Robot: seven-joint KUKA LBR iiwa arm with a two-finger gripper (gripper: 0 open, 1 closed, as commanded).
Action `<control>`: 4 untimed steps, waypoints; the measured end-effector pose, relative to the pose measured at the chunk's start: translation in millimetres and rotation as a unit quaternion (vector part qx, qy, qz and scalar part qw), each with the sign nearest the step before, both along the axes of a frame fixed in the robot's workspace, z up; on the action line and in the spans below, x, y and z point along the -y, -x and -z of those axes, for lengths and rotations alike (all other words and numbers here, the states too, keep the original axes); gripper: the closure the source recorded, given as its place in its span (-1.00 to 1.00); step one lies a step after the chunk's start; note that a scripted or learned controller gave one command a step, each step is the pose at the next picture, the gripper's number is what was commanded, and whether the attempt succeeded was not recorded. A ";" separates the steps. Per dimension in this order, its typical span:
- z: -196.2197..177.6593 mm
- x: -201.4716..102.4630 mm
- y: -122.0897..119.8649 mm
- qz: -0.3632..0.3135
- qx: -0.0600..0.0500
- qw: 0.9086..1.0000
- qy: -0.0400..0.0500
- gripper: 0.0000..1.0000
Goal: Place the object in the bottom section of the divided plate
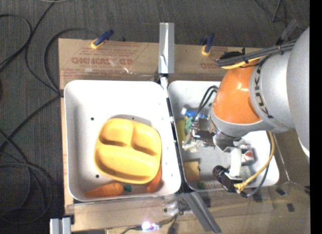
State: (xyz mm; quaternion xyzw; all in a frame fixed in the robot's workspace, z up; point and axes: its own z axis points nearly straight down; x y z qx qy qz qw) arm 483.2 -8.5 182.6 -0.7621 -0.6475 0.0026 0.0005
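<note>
Two white bins sit side by side on the table. The left bin (75, 127) holds one yellow divided plate (128, 150) with three sections — two small ones at the top and one big one at the bottom. All three sections look bare. Two orange carrots lie by the plate's lower edge: one carrot (103, 190) lies flat near the bin's front wall, and a second carrot (157, 181) peeks out from under the plate's right side. The right bin (178, 94) holds a jumble of small things, some blue, green and brown — too mixed up to count. One grey and orange arm (251, 97) hangs over the right bin. Its claw (198, 135) reaches down into that jumble.
</note>
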 end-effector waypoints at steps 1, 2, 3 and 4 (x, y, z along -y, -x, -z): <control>-17.7 -54.1 0.0 0.091 0.000 0.996 0.000 1.00; -25.4 -54.7 -0.1 0.091 -0.002 0.996 0.000 1.00; -33.2 -55.2 -0.3 0.090 -0.004 0.996 0.000 1.00; -41.1 -55.6 -0.5 0.089 -0.006 0.996 0.001 1.00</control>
